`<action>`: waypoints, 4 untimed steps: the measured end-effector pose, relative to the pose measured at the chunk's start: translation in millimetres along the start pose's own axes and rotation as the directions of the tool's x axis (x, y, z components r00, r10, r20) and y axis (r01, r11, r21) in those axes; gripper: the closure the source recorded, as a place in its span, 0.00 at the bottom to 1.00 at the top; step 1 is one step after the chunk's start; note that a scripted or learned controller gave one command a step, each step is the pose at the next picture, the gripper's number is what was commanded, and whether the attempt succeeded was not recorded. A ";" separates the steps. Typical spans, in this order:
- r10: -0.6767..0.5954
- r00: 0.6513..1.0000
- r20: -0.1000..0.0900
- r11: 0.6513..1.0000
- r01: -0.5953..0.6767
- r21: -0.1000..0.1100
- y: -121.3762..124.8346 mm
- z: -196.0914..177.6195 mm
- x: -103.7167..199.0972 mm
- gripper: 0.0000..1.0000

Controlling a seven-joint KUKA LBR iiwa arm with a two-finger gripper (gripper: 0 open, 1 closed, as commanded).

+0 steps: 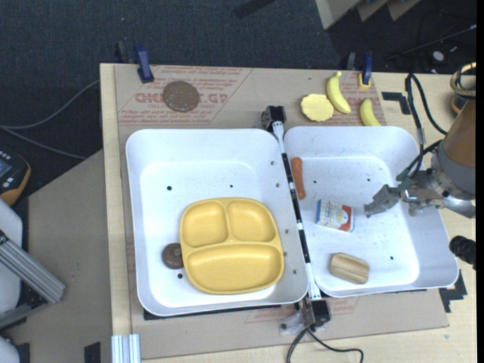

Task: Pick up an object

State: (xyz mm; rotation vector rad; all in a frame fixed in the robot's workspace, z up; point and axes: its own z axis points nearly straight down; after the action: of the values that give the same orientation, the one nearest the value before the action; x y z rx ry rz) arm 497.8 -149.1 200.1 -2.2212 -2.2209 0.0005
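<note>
The right bin [393, 146] holds three things. A slim orange-red sausage [298, 178] lies along its left wall, a small white packet with blue and red print [333, 215] sits near the middle, and a tan bread-like block [349, 268] rests near the front. My gripper [380, 202] reaches in from the right and hangs over the bin's right half, just right of the packet and apart from it. Nothing shows in its grasp.
The left bin [151, 157] carries a yellow divided plate [231, 244] and a brown round cookie [173, 256] at the plate's left edge. Behind the bins lie a brown disc [180, 95], a yellow wavy piece [318, 107] and two toy bananas [339, 93] [369, 113].
</note>
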 end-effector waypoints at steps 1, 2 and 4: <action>-0.005 1.000 -0.003 1.000 0.005 -0.002 38.8 119.5 54.7 0.00; 0.001 1.000 0.001 1.000 -0.001 -0.011 86.6 111.6 -13.1 0.00; 0.002 1.000 -0.003 1.000 -0.002 0.006 89.6 115.8 0.5 0.00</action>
State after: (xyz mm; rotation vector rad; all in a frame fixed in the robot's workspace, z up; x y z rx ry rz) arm 587.3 -148.7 84.3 -2.2183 -2.2146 0.0044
